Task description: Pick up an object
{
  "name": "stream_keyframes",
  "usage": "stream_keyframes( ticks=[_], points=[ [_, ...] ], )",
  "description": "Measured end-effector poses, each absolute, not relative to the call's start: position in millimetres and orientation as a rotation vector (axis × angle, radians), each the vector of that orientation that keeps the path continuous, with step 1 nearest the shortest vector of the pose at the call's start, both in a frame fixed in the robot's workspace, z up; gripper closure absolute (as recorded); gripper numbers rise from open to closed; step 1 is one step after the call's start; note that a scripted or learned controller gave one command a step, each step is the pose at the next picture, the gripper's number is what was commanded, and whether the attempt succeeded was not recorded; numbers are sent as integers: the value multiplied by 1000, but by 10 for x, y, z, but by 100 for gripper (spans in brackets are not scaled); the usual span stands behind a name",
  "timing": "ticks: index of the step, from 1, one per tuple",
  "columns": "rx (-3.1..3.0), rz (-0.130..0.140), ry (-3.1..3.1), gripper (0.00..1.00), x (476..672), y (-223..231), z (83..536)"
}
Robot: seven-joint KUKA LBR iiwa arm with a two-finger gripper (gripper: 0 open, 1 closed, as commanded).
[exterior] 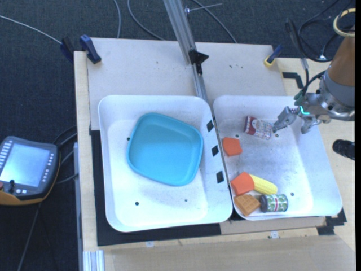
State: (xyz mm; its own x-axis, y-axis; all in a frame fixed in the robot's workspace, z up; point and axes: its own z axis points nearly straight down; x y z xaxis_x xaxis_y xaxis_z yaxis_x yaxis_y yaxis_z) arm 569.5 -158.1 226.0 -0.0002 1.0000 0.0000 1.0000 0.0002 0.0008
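The right bin [316,168] holds several small items. A red and white packet [258,127] lies near its back. An orange block [232,146] sits by the left wall. At the front are a red-orange block [242,182], a yellow corn cob [263,183], a tan waffle piece [246,204] and a small dark can [274,202] on its side. My gripper [295,122] hovers over the bin's back right, just right of the packet. It is open, with nothing between its fingers [283,119].
The left bin [113,117] holds a large blue plate [165,148]. A metal pole [181,24] slants down to the divider between the bins. A teach pendant [25,168] lies off the bench at left. Clamps sit on the board's back corners.
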Motion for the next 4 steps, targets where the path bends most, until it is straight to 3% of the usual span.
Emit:
stream_keyframes(
  ticks=[1, 3, 4],
  points=[
    [2221, 1, 2221, 0, 5695, -1581, 2259],
    [2225, -5, 2224, 0, 5706, -1597, 1227],
    [2223, -2, 2223, 0, 5702, -1594, 943]
  ],
)
